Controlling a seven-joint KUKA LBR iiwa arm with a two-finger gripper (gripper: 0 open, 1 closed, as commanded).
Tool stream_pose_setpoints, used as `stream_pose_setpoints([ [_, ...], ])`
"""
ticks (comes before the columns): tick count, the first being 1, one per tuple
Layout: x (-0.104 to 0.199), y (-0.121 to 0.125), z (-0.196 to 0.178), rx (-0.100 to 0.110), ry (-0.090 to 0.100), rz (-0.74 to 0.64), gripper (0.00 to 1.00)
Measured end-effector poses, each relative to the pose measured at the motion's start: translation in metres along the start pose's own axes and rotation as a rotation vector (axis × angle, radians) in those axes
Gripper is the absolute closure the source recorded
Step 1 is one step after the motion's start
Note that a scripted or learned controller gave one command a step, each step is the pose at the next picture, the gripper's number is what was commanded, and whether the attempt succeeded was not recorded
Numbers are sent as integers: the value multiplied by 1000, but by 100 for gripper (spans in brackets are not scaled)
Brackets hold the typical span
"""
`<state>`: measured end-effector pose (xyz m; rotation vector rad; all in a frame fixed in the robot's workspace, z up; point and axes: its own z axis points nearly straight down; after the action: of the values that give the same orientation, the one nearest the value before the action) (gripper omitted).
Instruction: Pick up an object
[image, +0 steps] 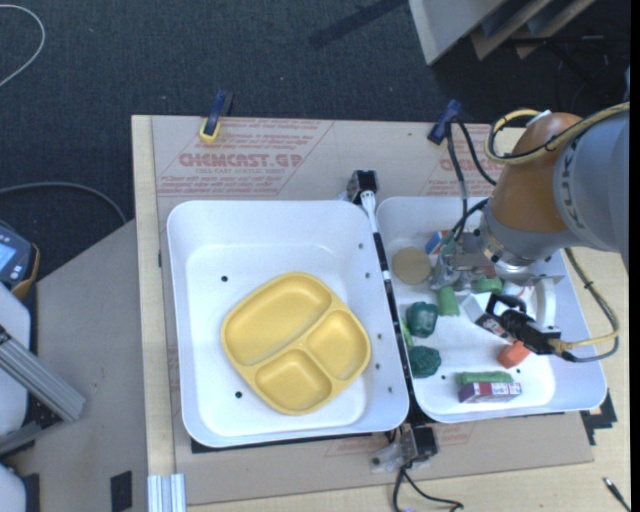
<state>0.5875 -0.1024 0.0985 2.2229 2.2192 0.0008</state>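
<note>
Bins sit side by side on a cardboard-covered bench (260, 150), the left bin (190, 300) filling the centre of the frame and the right bin (570, 385) lying toward the right edge. A yellow divided tray (295, 343) with three compartments lies tilted in the left bin, a little below the bin's middle. The grey arm (585, 190) enters from the upper right of the frame, its orange band (530, 190) just above the wrist, and the gripper (462, 272) hangs low over the upper middle of the right bin. Whether its jaws stand wide or narrow cannot be told, since the wrist and a tangle of cables cover them, and nothing can be seen held. Loose objects are scattered in the right bin: a tan round disc (409, 266) near the bin's upper left, just left of the gripper; a dark green cup-like piece (422, 319) below it by the dividing wall; another dark green lump (424, 360) lower still; a light green block (447, 300) just beneath the gripper; an orange piece (514, 353) toward the lower right; and a small flat red and green box (488, 386) near the bin's bottom edge. A yellow clamp (211, 126) grips the bench's upper left edge.
</note>
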Motion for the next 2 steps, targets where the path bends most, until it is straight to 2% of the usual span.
stream_pose_setpoints([
  [1, 6, 9, -49, -6, -1, -3, 100],
  [2, -2, 6, -97, -6, -2, -1, 100],
])
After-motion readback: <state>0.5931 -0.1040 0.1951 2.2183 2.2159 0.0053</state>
